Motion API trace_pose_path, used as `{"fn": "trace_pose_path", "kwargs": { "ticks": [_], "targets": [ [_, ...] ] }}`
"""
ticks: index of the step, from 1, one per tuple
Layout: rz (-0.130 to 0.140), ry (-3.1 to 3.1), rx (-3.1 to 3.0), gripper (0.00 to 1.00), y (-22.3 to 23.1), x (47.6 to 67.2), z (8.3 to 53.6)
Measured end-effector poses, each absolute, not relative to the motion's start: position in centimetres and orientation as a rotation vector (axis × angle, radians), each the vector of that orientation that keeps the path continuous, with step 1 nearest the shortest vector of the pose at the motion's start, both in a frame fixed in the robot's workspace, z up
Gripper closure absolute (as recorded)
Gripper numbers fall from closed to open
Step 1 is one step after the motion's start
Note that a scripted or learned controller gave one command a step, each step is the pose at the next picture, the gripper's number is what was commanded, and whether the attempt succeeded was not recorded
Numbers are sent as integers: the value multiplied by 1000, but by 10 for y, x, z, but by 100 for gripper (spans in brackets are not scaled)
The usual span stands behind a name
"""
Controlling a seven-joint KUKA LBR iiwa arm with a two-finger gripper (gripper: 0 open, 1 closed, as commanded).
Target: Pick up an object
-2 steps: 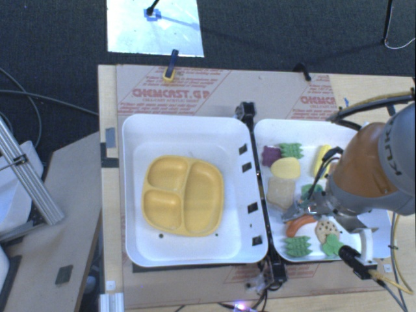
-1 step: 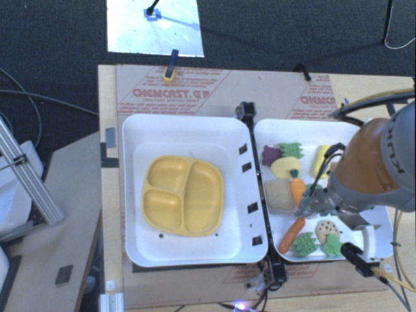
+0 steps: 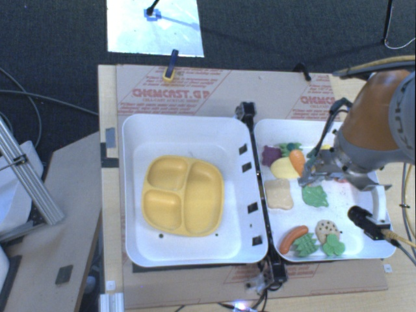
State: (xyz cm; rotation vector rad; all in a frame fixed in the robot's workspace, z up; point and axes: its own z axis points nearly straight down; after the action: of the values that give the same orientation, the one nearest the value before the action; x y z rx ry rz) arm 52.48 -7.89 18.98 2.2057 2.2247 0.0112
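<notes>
Here, gripper (image 3: 311, 174) low in right bin (image 3: 364, 255) (finger state impossible to tell), just above green leaf toy (image 3: 315, 196), carrot (image 3: 298, 160) and yellow lemon (image 3: 284, 168) close at left.

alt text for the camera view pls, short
A grey and orange robot arm reaches in from the right, its gripper low over toy food in the right white bin: a carrot, a green leafy piece, a bread slice, a sausage and a cookie. The left white bin holds a yellow divided plate.
</notes>
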Motion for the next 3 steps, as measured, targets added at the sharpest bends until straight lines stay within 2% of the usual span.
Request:
{"fn": "trace_pose_path", "kwargs": {
  "ticks": [1,3],
  "targets": [
    [-8,2226,2227,100,-86,503,90],
    [4,2225,2215,100,-85,507,116]
  ]
}}
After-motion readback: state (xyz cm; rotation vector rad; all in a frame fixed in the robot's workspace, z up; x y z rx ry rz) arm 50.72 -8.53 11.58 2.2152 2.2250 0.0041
